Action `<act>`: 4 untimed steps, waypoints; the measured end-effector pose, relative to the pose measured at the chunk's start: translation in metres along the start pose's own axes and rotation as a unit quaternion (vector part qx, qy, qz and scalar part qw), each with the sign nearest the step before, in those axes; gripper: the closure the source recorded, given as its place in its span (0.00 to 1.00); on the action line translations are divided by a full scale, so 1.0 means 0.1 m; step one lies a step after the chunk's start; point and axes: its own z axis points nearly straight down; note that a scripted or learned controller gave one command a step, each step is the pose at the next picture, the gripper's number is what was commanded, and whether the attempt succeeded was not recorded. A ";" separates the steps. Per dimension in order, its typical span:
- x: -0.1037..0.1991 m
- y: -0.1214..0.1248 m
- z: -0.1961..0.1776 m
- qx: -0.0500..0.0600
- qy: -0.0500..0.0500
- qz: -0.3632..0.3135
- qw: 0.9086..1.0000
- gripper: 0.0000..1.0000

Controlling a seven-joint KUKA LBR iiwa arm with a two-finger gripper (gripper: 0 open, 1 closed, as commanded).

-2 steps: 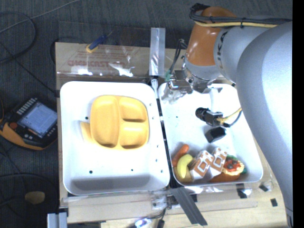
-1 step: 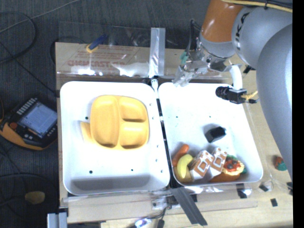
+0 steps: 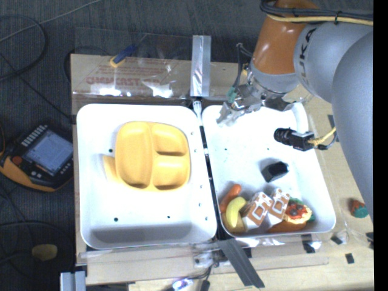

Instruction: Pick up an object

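— Where's the gripper (image 3: 233, 111)?

— Over the right bin's (image 3: 254, 141) far left corner. I can't tell how its fingers stand.

— And the objects?

— Heaped in the near corner: glossy banana (image 3: 234, 211), carrot (image 3: 232, 191), patterned blocks (image 3: 267, 207). A matte black block (image 3: 274, 170) sits apart. The left bin (image 3: 91, 162) holds a smooth yellow divided tray (image 3: 151, 154).

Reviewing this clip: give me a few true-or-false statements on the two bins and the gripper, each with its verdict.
1. The yellow tray lies in the left bin. True.
2. The toy food sits at the right bin's far edge. False: it is piled at the near edge.
3. The gripper is over the right bin's far left corner. True.
4. The black block lies in the left bin. False: it lies in the right bin.
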 end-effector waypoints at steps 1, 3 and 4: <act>-0.01 0.01 -0.05 0.002 0.000 0.001 1.000 1.00; -0.31 -0.38 0.07 -0.001 0.000 -0.066 0.998 1.00; -0.58 0.12 0.16 -0.002 0.001 -0.073 0.997 1.00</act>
